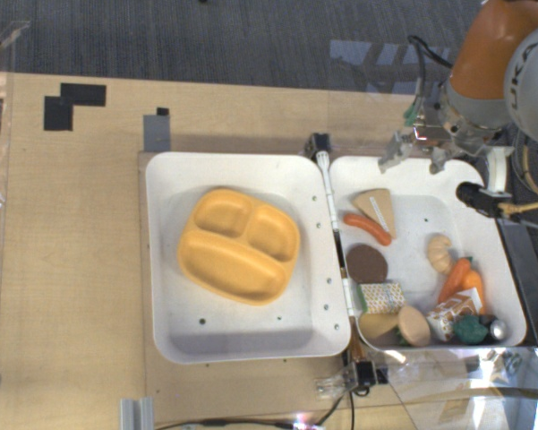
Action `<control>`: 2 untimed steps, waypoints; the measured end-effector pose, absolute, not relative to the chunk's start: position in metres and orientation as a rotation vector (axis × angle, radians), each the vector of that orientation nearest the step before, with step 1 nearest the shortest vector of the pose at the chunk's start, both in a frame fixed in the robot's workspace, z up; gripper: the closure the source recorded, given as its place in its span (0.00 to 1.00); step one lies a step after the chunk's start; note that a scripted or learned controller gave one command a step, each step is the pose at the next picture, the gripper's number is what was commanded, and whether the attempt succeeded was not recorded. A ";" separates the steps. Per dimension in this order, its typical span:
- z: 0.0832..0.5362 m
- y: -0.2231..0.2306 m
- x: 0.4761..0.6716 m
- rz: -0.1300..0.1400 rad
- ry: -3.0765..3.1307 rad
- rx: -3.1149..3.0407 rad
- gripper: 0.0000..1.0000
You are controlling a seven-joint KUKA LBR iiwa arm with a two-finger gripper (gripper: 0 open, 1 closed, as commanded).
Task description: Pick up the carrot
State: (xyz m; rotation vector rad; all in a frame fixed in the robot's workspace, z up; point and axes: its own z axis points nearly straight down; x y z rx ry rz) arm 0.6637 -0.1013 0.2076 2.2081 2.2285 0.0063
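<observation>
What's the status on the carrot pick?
Gripper above right bin's far edge, holding nothing seen. Carrot lies in that bin, untouched, near right wall. Crowded: garlic-like piece beside it, wrapped packet at its lower end.

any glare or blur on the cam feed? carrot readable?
Camera view: soft even light, faint shadows inside the bins; carrot reads fairly sharp against the white right bin; bright glare on the clear plastic along the bottom edge; claw is small and a bit soft.

The arm (519, 52) bears partial grey letters, seemingly "UK"; nothing else readable.
</observation>
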 end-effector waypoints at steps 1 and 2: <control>0.133 -0.151 0.585 -0.004 2.384 2.043 0.00; 0.169 -0.195 0.536 0.002 2.623 1.711 0.00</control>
